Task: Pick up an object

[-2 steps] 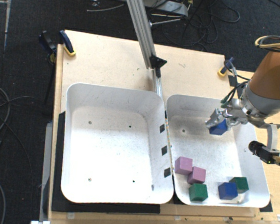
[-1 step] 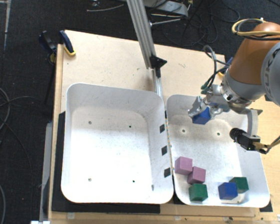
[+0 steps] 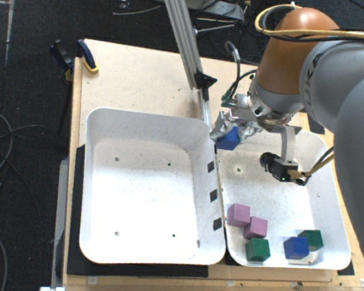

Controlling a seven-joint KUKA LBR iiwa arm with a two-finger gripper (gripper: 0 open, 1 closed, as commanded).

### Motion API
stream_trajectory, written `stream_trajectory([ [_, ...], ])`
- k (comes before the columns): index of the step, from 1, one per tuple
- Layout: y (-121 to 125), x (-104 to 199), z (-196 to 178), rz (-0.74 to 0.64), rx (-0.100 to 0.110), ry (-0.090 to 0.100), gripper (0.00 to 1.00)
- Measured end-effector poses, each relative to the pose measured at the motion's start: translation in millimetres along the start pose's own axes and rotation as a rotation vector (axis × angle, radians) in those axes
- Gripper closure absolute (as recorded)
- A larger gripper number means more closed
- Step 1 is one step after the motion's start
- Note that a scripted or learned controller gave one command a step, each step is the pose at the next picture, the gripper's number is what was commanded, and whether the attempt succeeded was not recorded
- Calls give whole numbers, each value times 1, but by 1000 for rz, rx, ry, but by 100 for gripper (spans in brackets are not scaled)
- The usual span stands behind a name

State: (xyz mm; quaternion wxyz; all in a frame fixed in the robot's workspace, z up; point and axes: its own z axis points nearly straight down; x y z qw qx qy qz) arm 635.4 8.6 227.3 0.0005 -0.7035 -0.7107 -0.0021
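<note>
You are looking down on the arm [image 3: 328,67] coming in from the upper right of the frame, its orange band sitting near the top centre. Its gripper [image 3: 229,135] hangs just right of the frame's centre, above the wall that the two white bins share, at the upper end of the right bin [image 3: 293,200]. A blue block [image 3: 229,140] sits between the fingers, which are closed on it to roughly the block's own width; from this slant the grip looks firm, though you cannot see both contact faces clearly. The block appears lifted off the bin floor rather than resting on it.

In the lower part of the right bin you have the other pieces: a pink block [image 3: 239,214] with a second pink block [image 3: 256,228] touching it at its lower right, a green block [image 3: 257,249] just below those two, and further right a second blue block [image 3: 296,247] beside another green block [image 3: 312,238], near the bin's lower right rim.

The left bin [image 3: 105,133] fills the centre left of the frame. A slanted metal rail [image 3: 182,31] runs from the top centre down toward the gripper, and a black and yellow clamp [image 3: 78,55] lies on the wooden bench [image 3: 144,78] at the upper left.
</note>
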Motion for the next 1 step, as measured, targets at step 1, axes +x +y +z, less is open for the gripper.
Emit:
stream_trajectory([
  [1, 22, 50, 24, 2, 3, -3, 100],
])
